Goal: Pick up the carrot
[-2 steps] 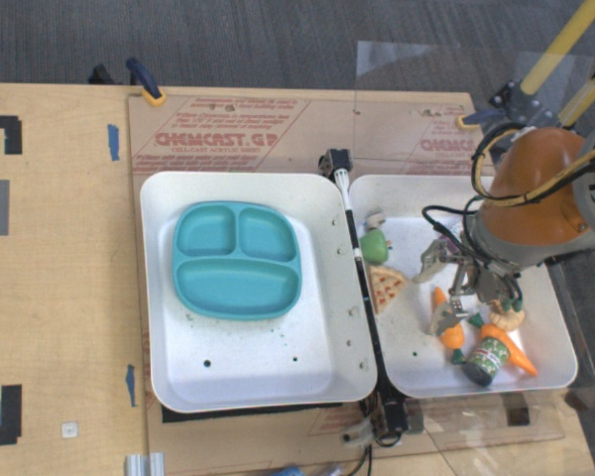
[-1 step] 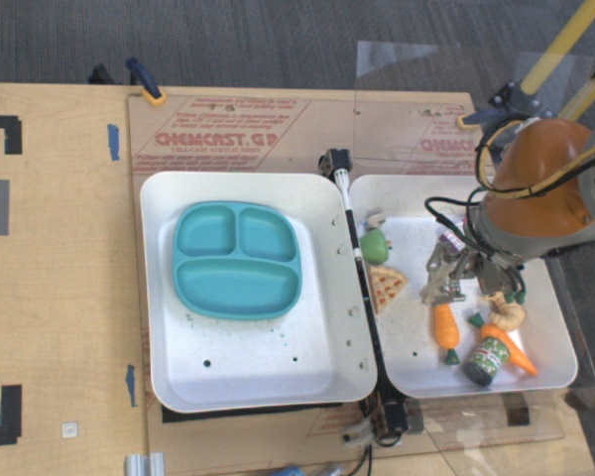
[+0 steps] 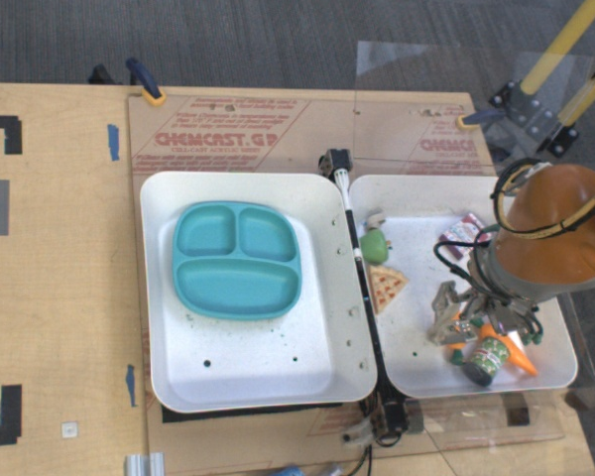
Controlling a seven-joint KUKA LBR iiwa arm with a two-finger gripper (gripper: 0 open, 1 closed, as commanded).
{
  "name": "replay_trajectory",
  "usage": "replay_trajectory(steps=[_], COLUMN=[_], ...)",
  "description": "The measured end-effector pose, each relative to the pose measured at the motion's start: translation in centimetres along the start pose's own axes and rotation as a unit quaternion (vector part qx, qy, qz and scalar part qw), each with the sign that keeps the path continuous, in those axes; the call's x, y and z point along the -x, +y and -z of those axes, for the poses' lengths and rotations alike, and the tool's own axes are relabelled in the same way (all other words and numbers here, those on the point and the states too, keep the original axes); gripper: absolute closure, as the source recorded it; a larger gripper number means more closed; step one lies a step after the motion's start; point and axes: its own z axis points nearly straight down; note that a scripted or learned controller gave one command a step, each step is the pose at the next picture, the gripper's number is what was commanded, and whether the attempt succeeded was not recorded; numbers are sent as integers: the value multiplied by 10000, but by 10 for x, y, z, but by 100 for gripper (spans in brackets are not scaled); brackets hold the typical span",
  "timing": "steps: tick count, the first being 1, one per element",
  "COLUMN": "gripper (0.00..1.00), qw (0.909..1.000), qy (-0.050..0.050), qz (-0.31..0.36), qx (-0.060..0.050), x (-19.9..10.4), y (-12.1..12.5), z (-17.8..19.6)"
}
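Two bins, one arm low over the carrot corner

Two shallow white bins sit side by side on the bench. The left bin [image 3: 178, 365] carries a teal divided plate [image 3: 238, 261] with three compartments, lying flat in its upper half, and a few dark specks on the bare floor below it. The right bin [image 3: 416, 365] holds the small items: a green round piece [image 3: 375, 247] near its left wall, a pizza slice toy [image 3: 386, 288] just below that, and a pink-and-white packet [image 3: 462, 231] toward the far side.

The carrot [image 3: 516, 356] lies in the near right corner of the right bin, orange and slanted, touching a dark green object [image 3: 483, 362] beside it. The arm's orange band [image 3: 550, 228] hangs above this cluster, and the gripper [image 3: 468, 320] is down among the items, just left of and above the carrot. Its metal fingers [image 3: 444, 310] are tangled visually with cables and toys, so how far they are spread, and whether anything sits between them, cannot be told.
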Motion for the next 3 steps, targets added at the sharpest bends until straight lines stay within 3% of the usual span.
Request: replay_trajectory(steps=[1,2,3], gripper=[100,0,0], qw=[9968,9966,9957], qy=[60,92,132], qz=[-802,-821,-915], qx=[25,20,13], x=[32,30,-19], y=[82,80,24], z=[95,93,43])
